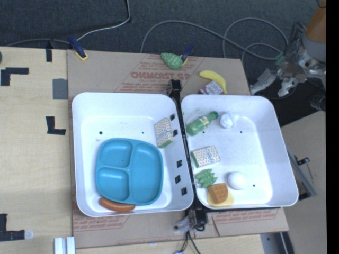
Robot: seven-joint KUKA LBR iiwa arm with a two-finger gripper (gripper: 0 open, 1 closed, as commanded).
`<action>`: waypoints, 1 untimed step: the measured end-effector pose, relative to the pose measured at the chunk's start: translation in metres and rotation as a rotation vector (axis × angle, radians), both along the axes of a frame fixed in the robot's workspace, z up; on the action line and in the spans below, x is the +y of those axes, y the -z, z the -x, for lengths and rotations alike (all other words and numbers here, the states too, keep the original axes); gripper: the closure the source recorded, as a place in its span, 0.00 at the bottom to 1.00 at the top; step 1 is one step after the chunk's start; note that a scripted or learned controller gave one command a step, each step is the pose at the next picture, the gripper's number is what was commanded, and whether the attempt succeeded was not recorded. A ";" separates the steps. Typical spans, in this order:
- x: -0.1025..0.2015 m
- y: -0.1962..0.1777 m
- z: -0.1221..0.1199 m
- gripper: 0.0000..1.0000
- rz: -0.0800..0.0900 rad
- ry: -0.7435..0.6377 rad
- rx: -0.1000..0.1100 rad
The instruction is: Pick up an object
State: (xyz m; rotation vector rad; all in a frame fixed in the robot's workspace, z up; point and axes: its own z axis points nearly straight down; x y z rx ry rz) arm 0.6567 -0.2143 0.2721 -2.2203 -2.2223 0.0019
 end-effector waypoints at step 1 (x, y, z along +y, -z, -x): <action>0.000 0.081 -0.011 0.00 0.001 -0.001 0.002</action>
